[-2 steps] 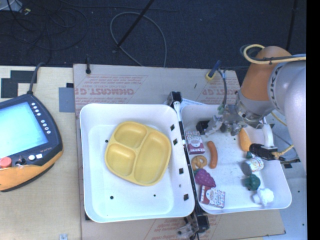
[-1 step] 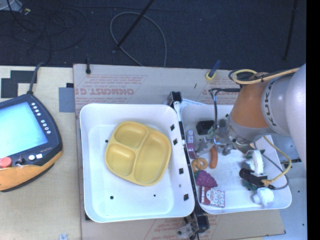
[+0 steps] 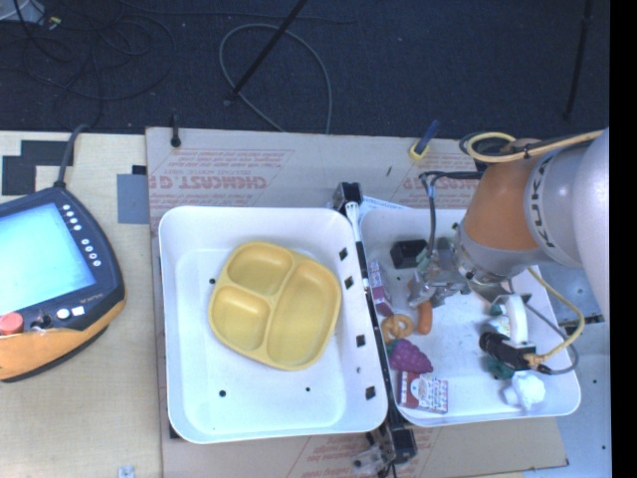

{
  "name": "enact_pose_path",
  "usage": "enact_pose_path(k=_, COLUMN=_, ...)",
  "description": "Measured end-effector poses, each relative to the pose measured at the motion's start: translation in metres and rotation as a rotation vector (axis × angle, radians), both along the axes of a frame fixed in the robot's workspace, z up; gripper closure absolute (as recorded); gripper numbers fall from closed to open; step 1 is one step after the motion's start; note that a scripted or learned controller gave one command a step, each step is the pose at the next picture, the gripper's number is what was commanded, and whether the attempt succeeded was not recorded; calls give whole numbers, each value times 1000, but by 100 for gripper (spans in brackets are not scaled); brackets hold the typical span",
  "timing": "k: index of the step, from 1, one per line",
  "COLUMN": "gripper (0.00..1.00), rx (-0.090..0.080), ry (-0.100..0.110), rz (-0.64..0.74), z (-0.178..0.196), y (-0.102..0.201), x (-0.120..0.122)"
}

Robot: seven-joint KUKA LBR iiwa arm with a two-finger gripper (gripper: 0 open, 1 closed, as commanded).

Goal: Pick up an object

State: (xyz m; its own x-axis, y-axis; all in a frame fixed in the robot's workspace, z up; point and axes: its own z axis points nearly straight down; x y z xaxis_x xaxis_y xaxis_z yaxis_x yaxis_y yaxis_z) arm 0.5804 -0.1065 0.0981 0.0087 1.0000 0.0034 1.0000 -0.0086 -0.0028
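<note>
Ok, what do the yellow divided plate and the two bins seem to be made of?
Yellow divided plate: likely moulded plastic, smooth and matte to slightly glossy, with rounded compartment ridges. Left bin and right bin: probably thin white plastic, judging by soft highlights and rounded rims.

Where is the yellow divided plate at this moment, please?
The yellow divided plate lies in the middle of the left white bin, left of the divider between the bins and right of the teach pendant.

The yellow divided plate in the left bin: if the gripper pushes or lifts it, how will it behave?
The yellow divided plate looks like moulded plastic, so probably stiff and light for its size. Its glossy surface and the smooth floor of the left bin suggest it would slide rather than tip. It lies flat and low, so only its thin raised rim seems graspable.
</note>
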Motion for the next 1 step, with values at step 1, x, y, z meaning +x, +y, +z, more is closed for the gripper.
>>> enact_pose_path(k=1, gripper=100, rx=-3, ry=-3, rz=10, z=90, y=54, x=-12)
